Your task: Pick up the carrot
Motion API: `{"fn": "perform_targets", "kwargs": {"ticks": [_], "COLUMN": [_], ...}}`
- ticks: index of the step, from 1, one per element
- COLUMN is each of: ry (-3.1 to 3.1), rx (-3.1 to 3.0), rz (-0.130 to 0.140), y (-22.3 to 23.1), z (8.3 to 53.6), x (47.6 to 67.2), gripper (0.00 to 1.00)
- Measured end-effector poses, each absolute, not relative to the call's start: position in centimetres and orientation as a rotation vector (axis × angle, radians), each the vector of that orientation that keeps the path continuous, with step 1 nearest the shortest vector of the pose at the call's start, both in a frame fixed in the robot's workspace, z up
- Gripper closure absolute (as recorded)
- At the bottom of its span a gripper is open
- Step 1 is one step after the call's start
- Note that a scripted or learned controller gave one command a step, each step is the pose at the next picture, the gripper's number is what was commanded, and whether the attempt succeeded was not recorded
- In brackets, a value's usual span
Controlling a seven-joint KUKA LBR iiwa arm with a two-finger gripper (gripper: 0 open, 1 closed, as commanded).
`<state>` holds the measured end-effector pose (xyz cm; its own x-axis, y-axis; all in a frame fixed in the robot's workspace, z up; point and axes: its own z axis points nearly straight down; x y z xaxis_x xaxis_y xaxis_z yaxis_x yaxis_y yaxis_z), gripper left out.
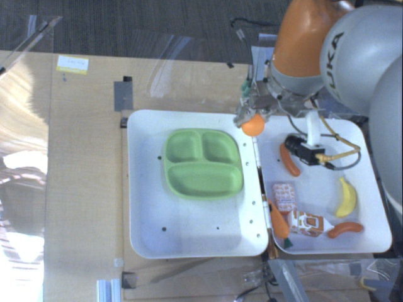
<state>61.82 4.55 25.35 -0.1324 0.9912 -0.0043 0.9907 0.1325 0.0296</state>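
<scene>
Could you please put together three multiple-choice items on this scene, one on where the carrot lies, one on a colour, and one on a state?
1. Where does the carrot lie?
A. on the green tray
B. at the right bin's left edge
C. outside both bins

2. What colour is the divided tray?
A. green
B. red
C. blue

3. What is at the gripper?
A. the banana
B. the carrot
C. an orange ball

Key: B, it lies by the wall between the bins; A, the tray is green; C, the ball sits just below the gripper, while the carrot rests far off in the bin.

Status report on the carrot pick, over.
Gripper at top of the divider, an orange ball at its tip. Carrot lies untouched in the right bin, bottom-left corner. A snack packet beside it.
</scene>
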Motion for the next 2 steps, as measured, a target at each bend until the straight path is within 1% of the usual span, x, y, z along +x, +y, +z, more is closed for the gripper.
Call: {"fn": "perform_targets", "kwargs": {"ticks": [2], "ry": [2.350], "rx": [2.030], "rz": [0.046], "y": [4.7], "z": [27.6], "x": [62.2], "gripper": [1.00]}}
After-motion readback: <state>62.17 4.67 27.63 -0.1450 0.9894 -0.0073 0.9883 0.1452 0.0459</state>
